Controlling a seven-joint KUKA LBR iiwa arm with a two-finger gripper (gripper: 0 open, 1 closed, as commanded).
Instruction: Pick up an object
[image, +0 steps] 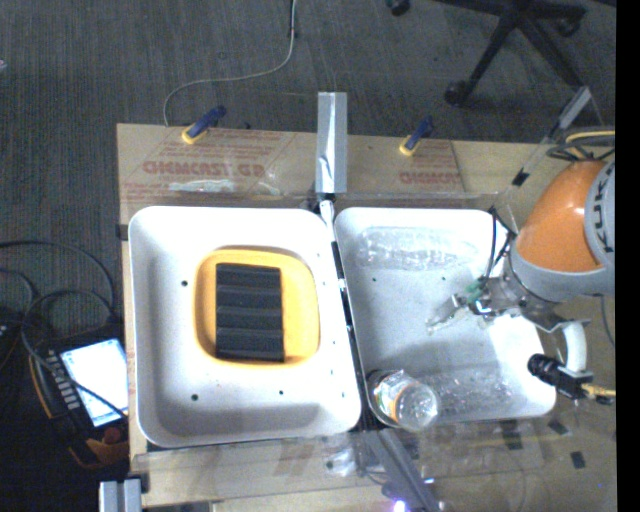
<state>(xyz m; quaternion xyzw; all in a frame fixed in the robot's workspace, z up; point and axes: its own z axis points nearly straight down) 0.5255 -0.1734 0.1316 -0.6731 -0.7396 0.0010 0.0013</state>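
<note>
The clear plastic bottle (404, 398) in the right bin's (420, 300) near corner looks light, slippery, crushable; grip its middle. Jaws' state: cannot tell.

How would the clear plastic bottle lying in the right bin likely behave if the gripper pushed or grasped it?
The bottle lies on its side in the right bin's near corner, so a push would probably roll it. It looks see-through, so likely light. Its glossy surface may slip when grasped.

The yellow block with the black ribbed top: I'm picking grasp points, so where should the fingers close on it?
Probably from straight above, fingers across the yellow block's two long sides: it lies flat, mid left bin, with room around it.
</note>
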